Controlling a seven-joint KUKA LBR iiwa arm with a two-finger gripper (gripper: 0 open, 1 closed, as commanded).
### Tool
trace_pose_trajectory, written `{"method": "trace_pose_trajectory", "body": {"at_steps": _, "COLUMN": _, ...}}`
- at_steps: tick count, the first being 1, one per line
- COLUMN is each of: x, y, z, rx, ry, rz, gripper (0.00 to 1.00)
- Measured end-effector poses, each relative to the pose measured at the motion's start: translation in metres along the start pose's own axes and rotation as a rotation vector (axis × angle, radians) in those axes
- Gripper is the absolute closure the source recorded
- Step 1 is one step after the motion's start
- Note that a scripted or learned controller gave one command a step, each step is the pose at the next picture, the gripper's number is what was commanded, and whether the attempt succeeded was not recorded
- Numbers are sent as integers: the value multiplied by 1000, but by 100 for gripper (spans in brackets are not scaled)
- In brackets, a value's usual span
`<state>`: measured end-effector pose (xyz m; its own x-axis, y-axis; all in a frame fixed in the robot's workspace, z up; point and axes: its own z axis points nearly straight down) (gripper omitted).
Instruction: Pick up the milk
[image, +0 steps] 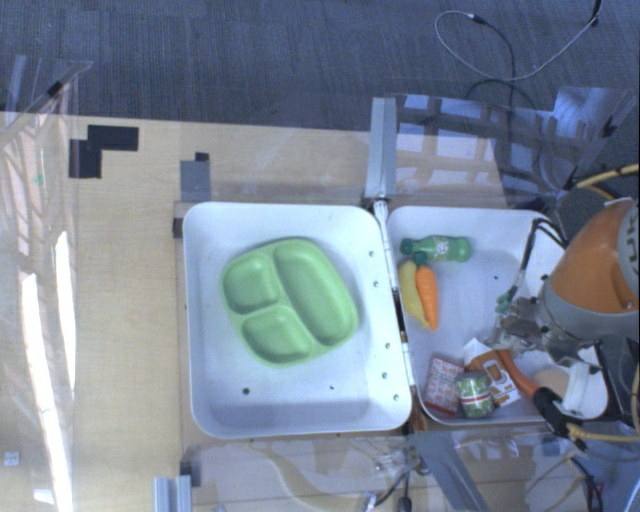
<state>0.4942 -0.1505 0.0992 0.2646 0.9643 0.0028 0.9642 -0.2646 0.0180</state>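
The tool (520, 326), its opening impossible to tell, is hanging over the right bin (468, 300), while the apparent milk carton (499, 367) is lying just beside it toward the view's lower left, long axis slanting, touching the can (476, 394).

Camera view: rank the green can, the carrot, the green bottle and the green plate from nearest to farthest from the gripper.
Measured from the gripper, at the right bin's right side:
1. Green can, just below-left of it, near the bin's front edge.
2. Carrot, at the bin's left side.
3. Green bottle, at the back left. It is close to the carrot's rank.
4. Green plate, in the left bin.
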Motion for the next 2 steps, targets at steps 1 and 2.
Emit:
{"method": "trace_pose_trajectory", "body": {"at_steps": 1, "x": 72, "y": -4, "z": -85, "rx": 16, "ry": -2, "rz": 34, "gripper": 100}}
{"method": "trace_pose_trajectory", "body": {"at_steps": 2, "x": 40, "y": 14, "z": -41, "rx": 18, "ry": -4, "rz": 154, "gripper": 100}}
